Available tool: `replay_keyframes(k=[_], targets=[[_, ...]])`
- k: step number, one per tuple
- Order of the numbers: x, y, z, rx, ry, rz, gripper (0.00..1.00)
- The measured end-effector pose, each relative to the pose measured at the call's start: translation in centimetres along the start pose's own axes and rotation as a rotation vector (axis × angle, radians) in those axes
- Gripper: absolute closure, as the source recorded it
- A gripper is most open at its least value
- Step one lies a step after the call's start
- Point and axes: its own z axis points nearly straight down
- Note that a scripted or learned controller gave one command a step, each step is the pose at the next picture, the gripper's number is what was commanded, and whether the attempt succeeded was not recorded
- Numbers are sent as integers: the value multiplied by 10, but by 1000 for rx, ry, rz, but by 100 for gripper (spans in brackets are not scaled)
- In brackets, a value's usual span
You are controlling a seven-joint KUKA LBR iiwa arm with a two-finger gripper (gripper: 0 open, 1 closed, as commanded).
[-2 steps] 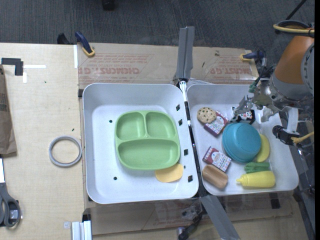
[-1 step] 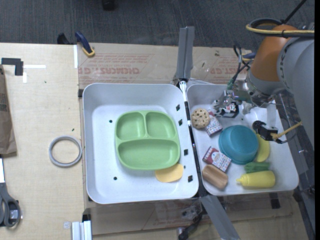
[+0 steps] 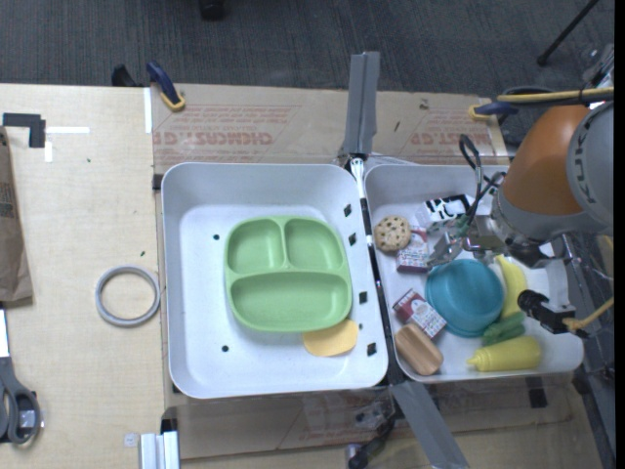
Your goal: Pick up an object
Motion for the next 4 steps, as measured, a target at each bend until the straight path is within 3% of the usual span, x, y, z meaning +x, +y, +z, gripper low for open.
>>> replay_keyframes(k=[1,2,3,4], targets=[[-11,-33,1,0,0,-40,0],[-10,-39,1,-2,0,-16,0],[-13,-19,-119,12,1,268,0],[-36,-65,-62,15,2,234,0]])
